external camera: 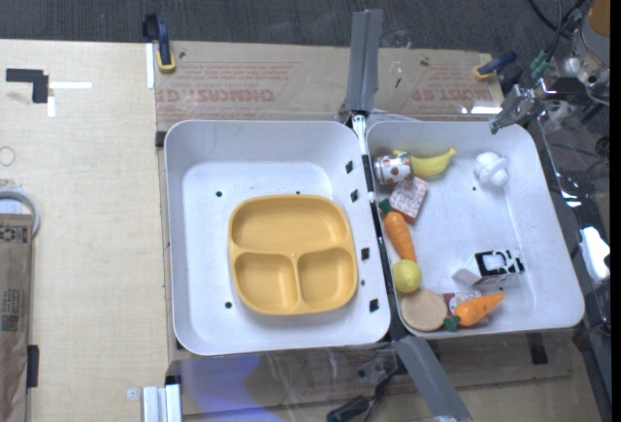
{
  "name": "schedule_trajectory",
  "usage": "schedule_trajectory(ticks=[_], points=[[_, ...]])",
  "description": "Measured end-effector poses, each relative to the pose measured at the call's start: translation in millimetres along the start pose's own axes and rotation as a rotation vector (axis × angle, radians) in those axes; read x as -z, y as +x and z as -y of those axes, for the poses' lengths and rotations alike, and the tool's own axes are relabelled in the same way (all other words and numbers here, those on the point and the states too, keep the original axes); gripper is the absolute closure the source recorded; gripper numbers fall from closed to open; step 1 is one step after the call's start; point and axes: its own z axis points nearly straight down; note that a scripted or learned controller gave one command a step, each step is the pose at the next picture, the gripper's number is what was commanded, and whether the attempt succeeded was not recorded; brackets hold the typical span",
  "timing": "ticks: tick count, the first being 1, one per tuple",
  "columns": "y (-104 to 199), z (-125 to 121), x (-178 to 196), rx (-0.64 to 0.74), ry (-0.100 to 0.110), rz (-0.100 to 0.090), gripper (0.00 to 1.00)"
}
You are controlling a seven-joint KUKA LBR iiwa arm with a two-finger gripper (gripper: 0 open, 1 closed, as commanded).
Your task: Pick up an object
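The right bin [543,216] holds several toy foods. A yellow banana [434,161] and a small can [392,168] lie at its far left, with a white lump [491,170] further right. A snack packet [409,199], a carrot [399,234] and a lemon [407,275] run down the left side. At the near edge sit a round brown biscuit [423,310], a second carrot [477,309] and a black-and-white box [499,264]. My gripper [511,110] hangs over the bin's far right corner, above and apart from all of them.
The left bin [189,216] holds a yellow divided plate [292,252]. A grey divider post [364,61] rises between the bins at the back. Cables [558,13] hang by the arm at the far right.
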Motion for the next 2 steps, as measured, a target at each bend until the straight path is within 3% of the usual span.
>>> schedule_trajectory(ticks=[1, 2], points=[[10, 39, -86, -0.021, 0.001, 0.000, 0.00], [56, 108, -91, -0.021, 0.000, -0.001, 0.00]])
